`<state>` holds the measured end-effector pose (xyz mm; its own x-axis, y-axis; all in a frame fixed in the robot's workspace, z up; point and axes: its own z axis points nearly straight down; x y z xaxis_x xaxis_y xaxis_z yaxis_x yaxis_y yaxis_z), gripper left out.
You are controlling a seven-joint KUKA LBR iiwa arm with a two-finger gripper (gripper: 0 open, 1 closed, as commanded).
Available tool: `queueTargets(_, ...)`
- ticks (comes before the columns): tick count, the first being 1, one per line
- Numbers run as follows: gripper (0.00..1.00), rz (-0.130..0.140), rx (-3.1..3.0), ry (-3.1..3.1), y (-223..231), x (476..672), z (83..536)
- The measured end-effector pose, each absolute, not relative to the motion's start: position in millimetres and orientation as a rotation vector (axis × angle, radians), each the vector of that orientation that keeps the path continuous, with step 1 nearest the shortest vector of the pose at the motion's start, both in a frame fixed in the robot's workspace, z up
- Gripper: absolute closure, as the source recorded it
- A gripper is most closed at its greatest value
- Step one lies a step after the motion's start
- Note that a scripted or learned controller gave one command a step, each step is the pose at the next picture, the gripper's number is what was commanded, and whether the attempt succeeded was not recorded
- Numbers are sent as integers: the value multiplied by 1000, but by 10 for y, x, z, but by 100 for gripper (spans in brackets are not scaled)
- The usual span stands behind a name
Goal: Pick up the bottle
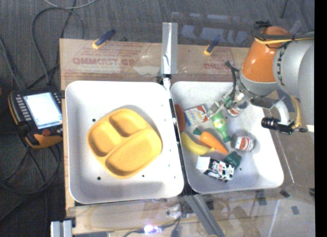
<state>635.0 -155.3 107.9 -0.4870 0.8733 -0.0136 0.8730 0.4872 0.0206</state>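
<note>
A small green bottle (219, 125) lies in the right bin (271, 172), near its middle, between a juice box and a can. The gripper (228, 103) hangs low over the bin's far part, just above and behind the bottle's upper end, under the orange wrist band (261, 62). A small red-and-white object (235, 110) sits right beside the gripper's tip. Nothing can be seen held by the gripper.
The right bin also holds a juice box (196, 114), a carrot (212, 140), a banana (194, 145), a can (242, 142), a cow-print carton (220, 169) and a dark green piece (233, 158). The left bin (76, 180) holds a yellow divided plate (125, 142).
</note>
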Motion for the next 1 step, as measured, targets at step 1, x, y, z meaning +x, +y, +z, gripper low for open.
queueTargets(1,100,1,1584,2712,-1298,6251,1906)
